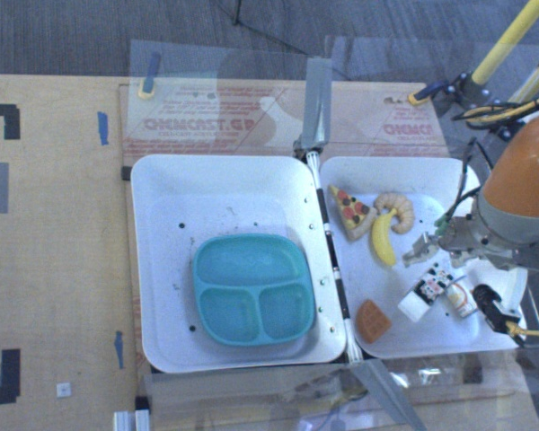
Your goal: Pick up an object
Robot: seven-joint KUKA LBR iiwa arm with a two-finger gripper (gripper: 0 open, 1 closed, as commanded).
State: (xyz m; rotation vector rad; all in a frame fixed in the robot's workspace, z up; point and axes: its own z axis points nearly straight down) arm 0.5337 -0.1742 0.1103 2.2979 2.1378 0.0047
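Note:
The right bin (391, 344) holds a toy pizza slice (349, 209), a curled shrimp (396, 210), a yellow banana (383, 241) and a brown bread-like piece (373, 321). A small white and black object (422, 296) and a small pale cylinder (461, 300) lie near the bin's right side. My gripper (426, 248) hangs low over the right bin, just right of the banana and above the white and black object. Nothing is visibly held.
A teal divided plate (251, 287) sits in the left bin (162, 205). A ridge (328, 250) separates the two bins. The grey and orange arm (516, 196) covers the right bin's far right part.

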